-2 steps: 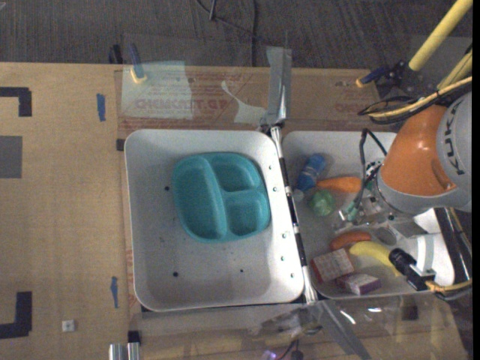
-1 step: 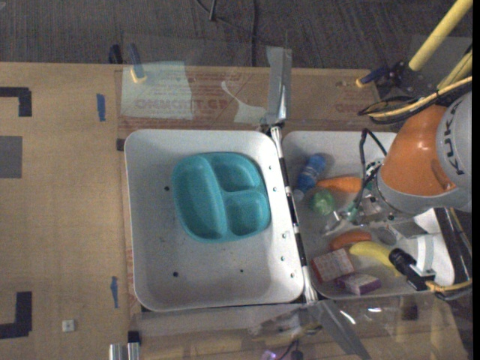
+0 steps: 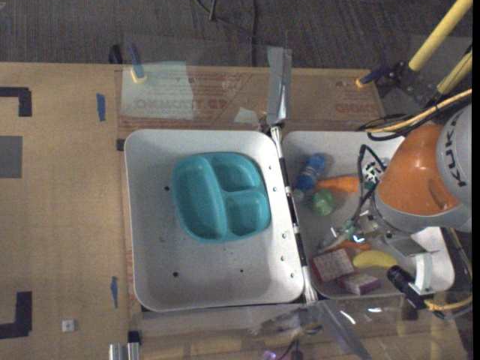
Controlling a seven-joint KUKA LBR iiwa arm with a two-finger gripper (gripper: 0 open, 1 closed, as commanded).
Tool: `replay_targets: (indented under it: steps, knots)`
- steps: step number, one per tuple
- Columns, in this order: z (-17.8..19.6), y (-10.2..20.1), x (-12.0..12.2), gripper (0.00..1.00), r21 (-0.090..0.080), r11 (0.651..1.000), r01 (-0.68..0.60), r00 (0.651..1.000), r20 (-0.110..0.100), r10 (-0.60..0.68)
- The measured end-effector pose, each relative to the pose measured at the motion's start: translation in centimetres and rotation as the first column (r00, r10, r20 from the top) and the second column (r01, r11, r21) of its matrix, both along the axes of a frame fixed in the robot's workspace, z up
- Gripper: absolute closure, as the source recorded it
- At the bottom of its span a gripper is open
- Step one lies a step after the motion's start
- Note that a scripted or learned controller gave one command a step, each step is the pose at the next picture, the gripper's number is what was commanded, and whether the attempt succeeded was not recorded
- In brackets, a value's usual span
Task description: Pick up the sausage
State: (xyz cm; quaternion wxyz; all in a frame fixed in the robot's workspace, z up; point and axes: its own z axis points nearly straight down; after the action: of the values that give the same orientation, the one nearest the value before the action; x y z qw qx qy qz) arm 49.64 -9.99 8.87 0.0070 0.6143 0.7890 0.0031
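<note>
Divided tray (image 3: 221,196) in left bin (image 3: 150,223)

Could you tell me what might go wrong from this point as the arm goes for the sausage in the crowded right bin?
1. The right bin is crowded: a blue bottle, orange carrot, green item, banana and small boxes lie close together, so a wrong item could be grabbed.
2. The arm covers much of that bin, so I cannot clearly identify a sausage; the target may be misjudged.

Sausage (image 3: 341,184): orange, lying flat in right bin's upper part.
</note>
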Motion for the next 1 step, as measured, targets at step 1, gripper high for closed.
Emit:
replay_targets:
  steps: [1]
  knots:
    - [1.00,-0.29,0.13,1.00,-0.003,1.000,0.005,1.000,0.005,-0.005]
